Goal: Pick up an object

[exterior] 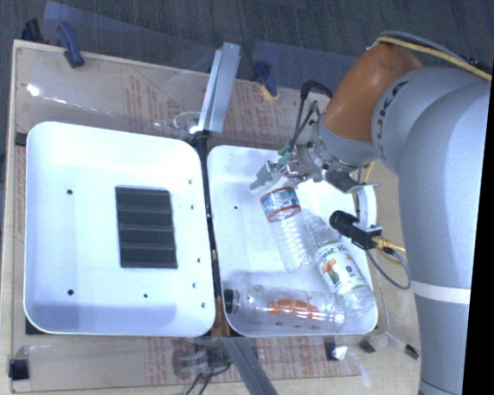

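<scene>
The right bin (pixel 236 235) holds three clear plastic bottles. One with a red and white label (pixel 283 215) lies slanted near the back, its cap end up by the gripper. A second with a green and orange label (pixel 338 267) lies to its right. A third (pixel 284 305) lies along the front wall, with something orange inside. My gripper (pixel 274 174) hangs at the back of this bin, right at the cap end of the red-labelled bottle. The left bin (pixel 68 158) bears a dark ridged rectangular block (pixel 147 228) in its middle.
The grey arm with its orange band (pixel 371 87) covers the right side of the bench. A metal bar (pixel 218 85) rises behind the seam between the bins. Blue clamps (pixel 70 45) grip the back edge. A black cable plug (pixel 353 228) hangs over the right bin.
</scene>
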`<state>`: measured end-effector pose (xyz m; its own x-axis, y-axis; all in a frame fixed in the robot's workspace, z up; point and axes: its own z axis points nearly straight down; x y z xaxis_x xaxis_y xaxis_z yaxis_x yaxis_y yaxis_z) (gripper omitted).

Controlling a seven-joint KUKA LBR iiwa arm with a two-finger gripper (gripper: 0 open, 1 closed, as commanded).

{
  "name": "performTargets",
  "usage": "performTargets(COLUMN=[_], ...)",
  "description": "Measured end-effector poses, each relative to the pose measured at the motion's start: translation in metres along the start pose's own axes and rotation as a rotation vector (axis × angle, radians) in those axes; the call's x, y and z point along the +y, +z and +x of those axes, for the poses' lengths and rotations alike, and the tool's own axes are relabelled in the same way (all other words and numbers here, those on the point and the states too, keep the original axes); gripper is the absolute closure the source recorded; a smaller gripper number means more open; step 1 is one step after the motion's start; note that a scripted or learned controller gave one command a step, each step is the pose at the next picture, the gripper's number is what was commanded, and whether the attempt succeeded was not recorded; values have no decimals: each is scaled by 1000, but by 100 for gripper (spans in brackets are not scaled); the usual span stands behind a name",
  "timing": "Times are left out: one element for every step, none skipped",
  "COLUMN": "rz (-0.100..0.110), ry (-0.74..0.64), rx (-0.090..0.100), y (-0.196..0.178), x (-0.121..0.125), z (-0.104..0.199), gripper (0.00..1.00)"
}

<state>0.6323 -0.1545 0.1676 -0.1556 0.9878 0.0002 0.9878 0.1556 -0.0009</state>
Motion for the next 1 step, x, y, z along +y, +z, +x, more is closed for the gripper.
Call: performTargets(rz=[-1], ry=[-19], rx=[0], y=[-60], x=[24], z=[-10], gripper=[100])
